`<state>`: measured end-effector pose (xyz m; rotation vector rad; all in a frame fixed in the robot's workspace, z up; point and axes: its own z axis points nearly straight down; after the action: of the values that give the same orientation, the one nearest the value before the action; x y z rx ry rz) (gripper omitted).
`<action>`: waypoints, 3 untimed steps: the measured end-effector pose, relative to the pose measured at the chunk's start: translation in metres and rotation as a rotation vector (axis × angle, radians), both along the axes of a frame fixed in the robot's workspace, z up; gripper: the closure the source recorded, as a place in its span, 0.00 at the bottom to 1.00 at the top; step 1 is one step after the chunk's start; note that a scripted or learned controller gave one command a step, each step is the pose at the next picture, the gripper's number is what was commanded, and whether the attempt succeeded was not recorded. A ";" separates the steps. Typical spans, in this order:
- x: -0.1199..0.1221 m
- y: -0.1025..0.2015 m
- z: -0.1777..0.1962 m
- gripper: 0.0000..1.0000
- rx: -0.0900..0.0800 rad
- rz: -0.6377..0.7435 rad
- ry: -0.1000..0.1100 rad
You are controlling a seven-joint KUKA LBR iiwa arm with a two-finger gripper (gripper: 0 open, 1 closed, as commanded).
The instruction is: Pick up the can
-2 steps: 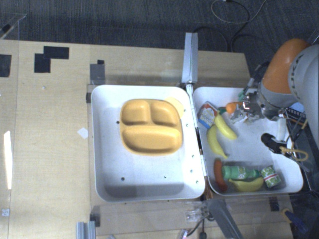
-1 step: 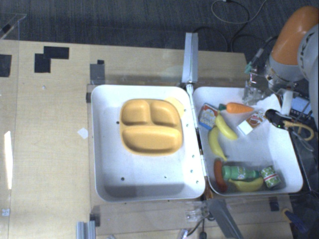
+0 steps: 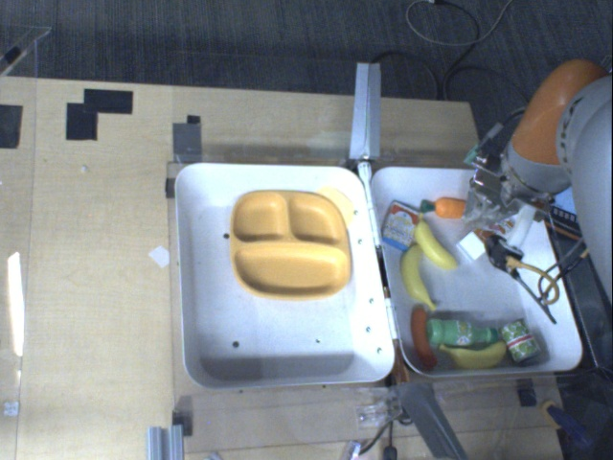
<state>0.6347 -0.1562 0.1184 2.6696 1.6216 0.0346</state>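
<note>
— While the grey arm's two-finger gripper (image 3: 486,220) hangs over the right white bin's (image 3: 565,348) far edge, where is the small green metal can (image 3: 520,342)?

— Near that bin's front right corner, touching a yellow banana (image 3: 474,356) lying beside a green plastic bottle (image 3: 463,333).

— Gripper grasping anything?

— Can't tell. An orange carrot (image 3: 447,207) lies just beside it; the yellow sectioned tray (image 3: 290,242) fills the left white bin (image 3: 206,286).

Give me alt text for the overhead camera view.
A grey robot arm's gripper hovers over the right bin, which holds a green can, bananas, a carrot and other small items. The left bin holds a yellow divided tray.
</note>
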 end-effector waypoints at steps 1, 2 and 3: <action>0.016 -0.023 -0.008 1.00 0.014 -0.005 -0.020; -0.019 -0.025 -0.008 1.00 0.013 -0.033 -0.030; -0.068 -0.030 -0.007 1.00 0.001 -0.122 -0.037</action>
<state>0.5664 -0.1858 0.1111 2.7450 1.4467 0.0816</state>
